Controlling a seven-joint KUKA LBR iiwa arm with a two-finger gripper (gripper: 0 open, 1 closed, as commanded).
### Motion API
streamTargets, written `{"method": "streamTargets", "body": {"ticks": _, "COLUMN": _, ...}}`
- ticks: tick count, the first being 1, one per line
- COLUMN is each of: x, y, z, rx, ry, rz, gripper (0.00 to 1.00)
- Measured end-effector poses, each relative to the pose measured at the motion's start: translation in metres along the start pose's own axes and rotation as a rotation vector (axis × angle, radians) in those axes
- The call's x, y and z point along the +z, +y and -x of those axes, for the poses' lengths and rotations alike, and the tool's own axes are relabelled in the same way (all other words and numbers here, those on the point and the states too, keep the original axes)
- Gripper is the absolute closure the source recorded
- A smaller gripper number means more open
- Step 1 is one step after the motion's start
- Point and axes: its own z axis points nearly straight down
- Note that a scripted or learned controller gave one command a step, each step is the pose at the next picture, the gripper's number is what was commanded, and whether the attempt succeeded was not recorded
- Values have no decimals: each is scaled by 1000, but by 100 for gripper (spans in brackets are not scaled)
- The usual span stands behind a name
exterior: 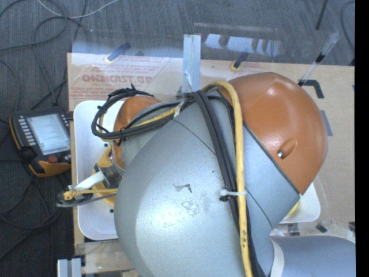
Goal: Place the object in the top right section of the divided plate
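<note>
- Grey and orange arm [230, 178] bulk covers most of the camera view, reaching over the left white bin [86, 111].
- We cannot tell the gripper's state, nor where the object or divided plate sit beneath the arm.
- We judge a reach or placing is underway; next needs alignment above the plate's top right section.

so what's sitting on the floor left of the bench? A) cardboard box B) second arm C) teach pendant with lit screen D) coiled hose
C: a teach pendant with a lit screen and orange trim lies on the dark carpet, left of the left white bin, among loose cables.
</note>
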Motion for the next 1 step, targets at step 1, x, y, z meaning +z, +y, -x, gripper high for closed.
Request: {"method": "streamTargets", "body": {"ticks": 1, "x": -6, "y": 1, "z": 3, "rx": 4, "ry": -12, "rz": -1, "gripper": 100}}
